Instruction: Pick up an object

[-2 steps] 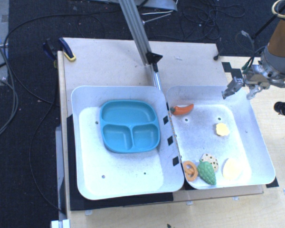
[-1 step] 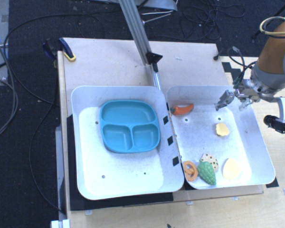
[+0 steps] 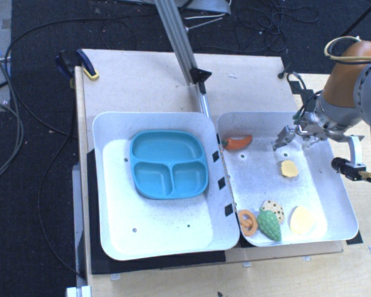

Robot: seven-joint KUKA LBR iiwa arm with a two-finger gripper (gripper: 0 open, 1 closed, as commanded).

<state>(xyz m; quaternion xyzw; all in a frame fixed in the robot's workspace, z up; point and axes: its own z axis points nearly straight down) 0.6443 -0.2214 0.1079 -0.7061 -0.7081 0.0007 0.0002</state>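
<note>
Camera view: left bin (image 3: 111,228) holds blue tray (image 3: 169,164); right bin (image 3: 334,190), food toys; hand (image 3: 284,138) state unclear.

We saw even, bright overhead light, soft shadows, mild glare on the two shallow white bins (image 3: 114,228), slight overall softness.

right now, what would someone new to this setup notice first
Probably the bright blue divided tray, sitting alone in the left bin. Next, the arm's orange band at the right, with the gripper hanging over the right bin. That bin holds scattered toy food: an orange-red piece near its back left, a small yellow piece mid-bin, and a pretzel, green piece and pale yellow round along the front.
</note>
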